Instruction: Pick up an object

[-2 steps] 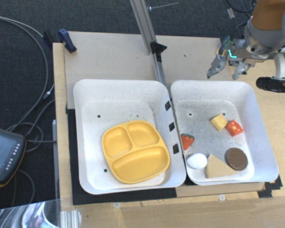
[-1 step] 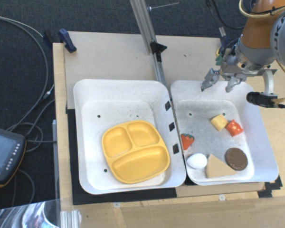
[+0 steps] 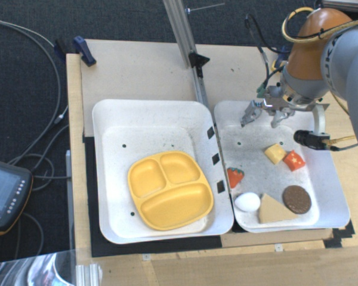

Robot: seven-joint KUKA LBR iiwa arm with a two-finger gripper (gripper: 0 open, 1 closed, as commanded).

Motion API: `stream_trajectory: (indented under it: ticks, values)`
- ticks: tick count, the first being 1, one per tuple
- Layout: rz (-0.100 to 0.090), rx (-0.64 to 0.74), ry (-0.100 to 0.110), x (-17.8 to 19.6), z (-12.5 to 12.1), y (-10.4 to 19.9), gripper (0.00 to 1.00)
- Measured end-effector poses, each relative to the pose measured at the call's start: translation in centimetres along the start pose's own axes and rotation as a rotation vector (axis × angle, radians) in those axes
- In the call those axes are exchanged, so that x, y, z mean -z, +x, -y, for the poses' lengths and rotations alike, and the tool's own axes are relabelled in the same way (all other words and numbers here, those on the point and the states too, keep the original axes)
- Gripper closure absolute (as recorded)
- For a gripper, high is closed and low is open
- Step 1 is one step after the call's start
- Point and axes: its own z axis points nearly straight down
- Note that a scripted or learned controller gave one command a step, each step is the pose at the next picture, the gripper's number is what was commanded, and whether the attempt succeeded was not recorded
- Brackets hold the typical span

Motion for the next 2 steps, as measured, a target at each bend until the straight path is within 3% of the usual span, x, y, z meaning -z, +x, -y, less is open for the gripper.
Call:
stream_trajectory:
  ticks: [1, 2]
  values:
    - [0.001, 0.0, -0.001, -5.0, 0.1, 0.1, 0.0]
    - [0.001, 0.0, -0.009, -3.5, -0.2, 0.1, 1.0]
